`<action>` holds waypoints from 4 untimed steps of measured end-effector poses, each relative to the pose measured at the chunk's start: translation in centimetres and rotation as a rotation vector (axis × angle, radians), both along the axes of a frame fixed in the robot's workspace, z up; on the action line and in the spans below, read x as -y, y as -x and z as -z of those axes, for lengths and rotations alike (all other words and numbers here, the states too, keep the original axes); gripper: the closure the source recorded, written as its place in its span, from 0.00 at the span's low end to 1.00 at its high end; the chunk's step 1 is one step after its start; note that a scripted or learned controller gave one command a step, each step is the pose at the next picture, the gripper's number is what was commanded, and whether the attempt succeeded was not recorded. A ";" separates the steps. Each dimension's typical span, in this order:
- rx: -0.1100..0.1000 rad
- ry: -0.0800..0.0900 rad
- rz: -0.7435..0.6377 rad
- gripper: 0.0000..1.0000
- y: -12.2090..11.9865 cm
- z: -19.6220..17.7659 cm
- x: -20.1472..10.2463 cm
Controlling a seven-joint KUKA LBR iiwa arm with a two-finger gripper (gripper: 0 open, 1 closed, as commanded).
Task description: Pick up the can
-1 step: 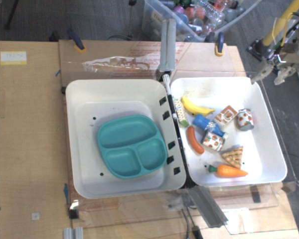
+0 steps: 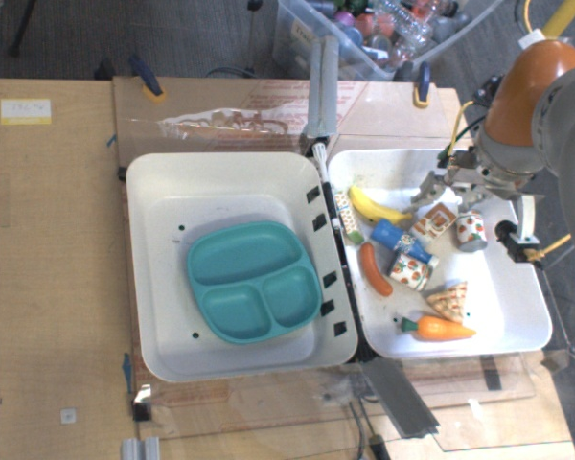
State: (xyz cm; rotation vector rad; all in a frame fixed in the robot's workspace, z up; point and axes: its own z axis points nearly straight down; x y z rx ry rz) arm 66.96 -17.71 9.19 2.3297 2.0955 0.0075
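Note:
The right bin [image 2: 517, 305] holds several small items. A white can with a red fruit label [image 2: 409, 270] lies on its side near the bin's middle. Two similar red-and-white items sit further back, one [image 2: 436, 220] just under the gripper and one [image 2: 471, 230] to its right. My gripper [image 2: 450, 194] hangs over the bin's back part, slightly above these two, with its fingers spread and nothing between them. The grey arm with the orange band [image 2: 541, 70] reaches in from the right.
Around the cans lie a banana [image 2: 374, 205], a blue block [image 2: 395, 237], a red sausage [image 2: 375, 270], a pizza slice [image 2: 448, 301] and a carrot [image 2: 439, 329]. The left bin [image 2: 153, 190] bears a teal divided plate [image 2: 254, 281]. A metal divider [image 2: 321, 94] stands between the bins.

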 end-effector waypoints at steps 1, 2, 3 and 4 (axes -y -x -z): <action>0.004 -0.001 0.008 0.00 7.2 0.1 -4.9; 0.004 0.001 -0.026 0.00 15.5 0.1 0.7; 0.007 0.003 -0.039 0.00 18.5 0.2 1.2; 0.011 0.006 -0.034 1.00 18.5 -0.9 1.4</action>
